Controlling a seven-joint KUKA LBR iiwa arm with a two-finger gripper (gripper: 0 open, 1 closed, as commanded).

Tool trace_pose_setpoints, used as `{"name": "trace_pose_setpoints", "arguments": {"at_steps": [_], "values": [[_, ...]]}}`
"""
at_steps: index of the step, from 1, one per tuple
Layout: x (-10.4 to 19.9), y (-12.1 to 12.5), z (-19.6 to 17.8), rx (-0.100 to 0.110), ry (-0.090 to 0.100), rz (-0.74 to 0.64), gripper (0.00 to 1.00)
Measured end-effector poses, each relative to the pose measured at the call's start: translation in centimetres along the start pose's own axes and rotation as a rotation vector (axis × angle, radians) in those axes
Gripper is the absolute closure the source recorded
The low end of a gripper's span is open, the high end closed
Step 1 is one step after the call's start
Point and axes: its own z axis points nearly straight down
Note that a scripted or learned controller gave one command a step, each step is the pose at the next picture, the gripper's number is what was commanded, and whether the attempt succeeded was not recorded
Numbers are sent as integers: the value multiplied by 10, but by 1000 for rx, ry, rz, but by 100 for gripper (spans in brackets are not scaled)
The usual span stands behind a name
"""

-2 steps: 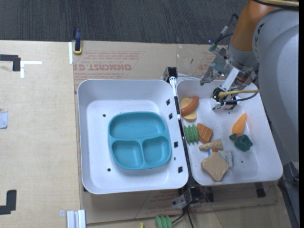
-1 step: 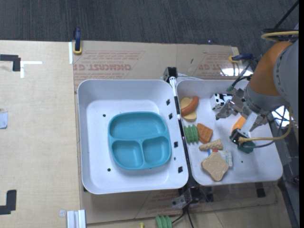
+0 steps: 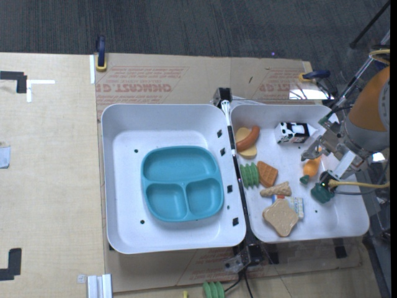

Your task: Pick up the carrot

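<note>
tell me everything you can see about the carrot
The carrot is a small toy with an orange body and a dark green top at its lower end, plastic by the look. It sits in the right bin near the right side, directly under the gripper. Whether they touch is unclear.

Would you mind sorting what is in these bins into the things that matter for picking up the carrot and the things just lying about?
Belongs to the job:
- carrot, in the right bin
- gripper, close above the carrot

Just lying about:
- blue plate in the left bin
- toy cow
- bread slice
- green ridged piece
- orange wedge
</note>
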Motion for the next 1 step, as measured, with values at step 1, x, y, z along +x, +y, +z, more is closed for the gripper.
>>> {"name": "trace_pose_setpoints", "arguments": {"at_steps": [1], "values": [[-1,1,-8,-3,-5,-2,100]]}}
